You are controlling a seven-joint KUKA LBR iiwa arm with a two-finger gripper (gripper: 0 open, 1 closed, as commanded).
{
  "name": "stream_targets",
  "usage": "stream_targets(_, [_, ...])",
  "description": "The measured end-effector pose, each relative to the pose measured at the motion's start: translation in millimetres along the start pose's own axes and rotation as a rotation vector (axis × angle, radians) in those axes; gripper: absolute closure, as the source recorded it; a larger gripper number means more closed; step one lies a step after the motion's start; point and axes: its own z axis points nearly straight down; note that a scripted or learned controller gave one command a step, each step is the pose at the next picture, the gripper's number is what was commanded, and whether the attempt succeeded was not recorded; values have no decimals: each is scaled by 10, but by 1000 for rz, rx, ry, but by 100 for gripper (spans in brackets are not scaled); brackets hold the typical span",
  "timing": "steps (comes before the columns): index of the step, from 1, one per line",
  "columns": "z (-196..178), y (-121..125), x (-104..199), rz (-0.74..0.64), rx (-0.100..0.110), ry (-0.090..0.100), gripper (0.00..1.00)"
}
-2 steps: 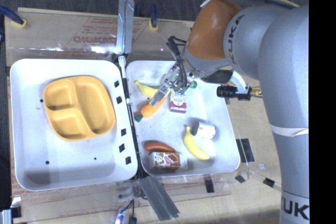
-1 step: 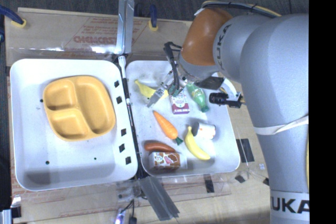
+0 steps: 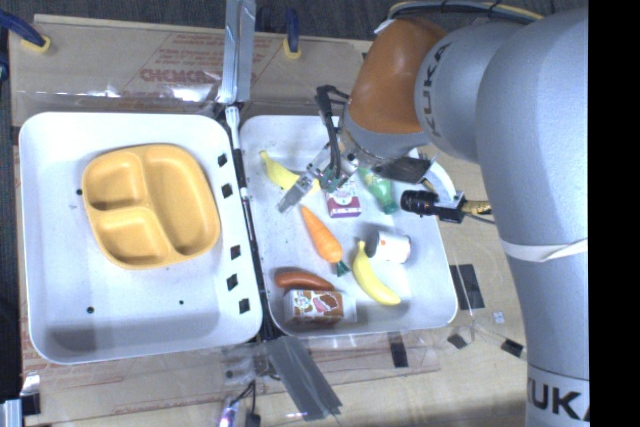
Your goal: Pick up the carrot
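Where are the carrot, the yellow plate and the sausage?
carrot (image 3: 321, 233), camera view, middle of its orange body
yellow plate (image 3: 150, 205), camera view, ridge between its compartments
sausage (image 3: 304, 279), camera view, middle of its length

The grey KUKA arm (image 3: 520, 165) is reaching in from the right side of the right bin (image 3: 440, 305), its thick lower link running up that side and bending over the bin's far right corner. The orange band (image 3: 395, 80) above the wrist is sitting over the bin's far edge, tilted toward the bin's middle. Below it, the gripper (image 3: 325, 177) is hanging over the far half of the bin, pointing down and leftward toward the bin's left wall. Its fingers are too small and cluttered to read clearly.
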Motion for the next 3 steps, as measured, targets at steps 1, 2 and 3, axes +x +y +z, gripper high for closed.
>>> stream_targets(1, [345, -676, 154, 60, 0, 1, 0])
stream_targets(2, [339, -594, 53, 205, -2, -3, 0])
stream_targets(3, [270, -587, 53, 201, 0, 0, 100])
